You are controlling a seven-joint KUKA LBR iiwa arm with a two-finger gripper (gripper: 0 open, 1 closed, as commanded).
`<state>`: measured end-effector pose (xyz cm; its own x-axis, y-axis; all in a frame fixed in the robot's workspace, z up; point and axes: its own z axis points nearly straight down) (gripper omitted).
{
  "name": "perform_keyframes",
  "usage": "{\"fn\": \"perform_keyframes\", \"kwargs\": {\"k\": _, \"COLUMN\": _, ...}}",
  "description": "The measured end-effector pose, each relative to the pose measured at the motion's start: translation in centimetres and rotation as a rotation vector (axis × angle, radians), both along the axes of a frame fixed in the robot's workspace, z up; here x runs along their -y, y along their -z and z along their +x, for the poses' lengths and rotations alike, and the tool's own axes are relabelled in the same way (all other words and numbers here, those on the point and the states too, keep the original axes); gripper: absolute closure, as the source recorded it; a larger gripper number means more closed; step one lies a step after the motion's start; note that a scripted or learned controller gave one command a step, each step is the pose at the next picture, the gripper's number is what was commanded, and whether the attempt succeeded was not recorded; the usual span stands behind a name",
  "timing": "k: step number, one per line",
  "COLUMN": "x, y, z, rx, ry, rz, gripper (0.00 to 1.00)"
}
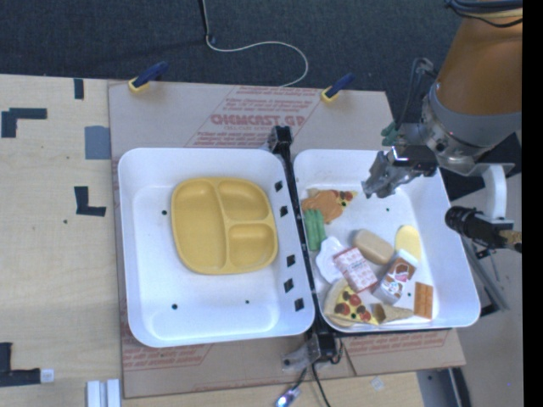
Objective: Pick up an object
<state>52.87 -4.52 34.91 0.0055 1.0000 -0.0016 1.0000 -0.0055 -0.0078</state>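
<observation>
The right white bin [454,227] holds several toy foods: an orange cookie-like piece [327,203], a green piece [314,228], a tan bread loaf [374,246], a yellow banana-like piece [409,242], a red-and-white packet [355,268], a pizza slice [349,303] and a small can [394,283]. My gripper [379,186] hangs over the bin's upper part, just right of the orange piece and above the loaf. Nothing shows between its fingers.
The left white bin [144,253] carries a yellow divided plate [225,225]. A black divider [291,219] runs between the bins. Blue-and-yellow clamps [147,76] [337,86] pin the cardboard at the back. A white cable [254,47] loops behind.
</observation>
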Motion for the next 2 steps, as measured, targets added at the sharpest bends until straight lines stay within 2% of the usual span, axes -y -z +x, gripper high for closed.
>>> {"fn": "perform_keyframes", "kwargs": {"k": 1, "x": -6.8, "y": -6.2, "z": -0.4, "rx": 0.013, "ry": -0.014, "rz": 0.004, "gripper": 1.0}}
{"fn": "perform_keyframes", "kwargs": {"k": 2, "x": -6.4, "y": -3.3, "z": -4.2, "rx": 0.001, "ry": -0.006, "rz": 0.001, "gripper": 1.0}}
